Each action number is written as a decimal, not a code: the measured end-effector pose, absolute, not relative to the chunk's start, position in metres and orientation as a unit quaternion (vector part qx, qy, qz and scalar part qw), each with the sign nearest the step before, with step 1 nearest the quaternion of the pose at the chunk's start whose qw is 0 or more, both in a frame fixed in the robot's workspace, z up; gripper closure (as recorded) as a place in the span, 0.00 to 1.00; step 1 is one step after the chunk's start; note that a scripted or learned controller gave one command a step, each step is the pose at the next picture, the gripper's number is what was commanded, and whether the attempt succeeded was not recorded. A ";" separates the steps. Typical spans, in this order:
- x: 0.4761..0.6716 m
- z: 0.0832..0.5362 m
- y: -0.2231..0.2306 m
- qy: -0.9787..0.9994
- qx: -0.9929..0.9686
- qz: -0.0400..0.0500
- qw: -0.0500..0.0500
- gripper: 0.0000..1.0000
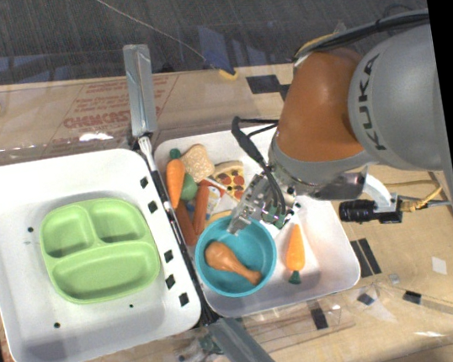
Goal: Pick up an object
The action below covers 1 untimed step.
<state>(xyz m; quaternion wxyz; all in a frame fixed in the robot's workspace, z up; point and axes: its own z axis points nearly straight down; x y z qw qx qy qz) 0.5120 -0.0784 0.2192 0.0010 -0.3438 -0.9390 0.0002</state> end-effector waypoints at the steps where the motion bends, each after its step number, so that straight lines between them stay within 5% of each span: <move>1: 0.513 0.229 -0.077 -0.940 -0.340 0.000 0.001 1.00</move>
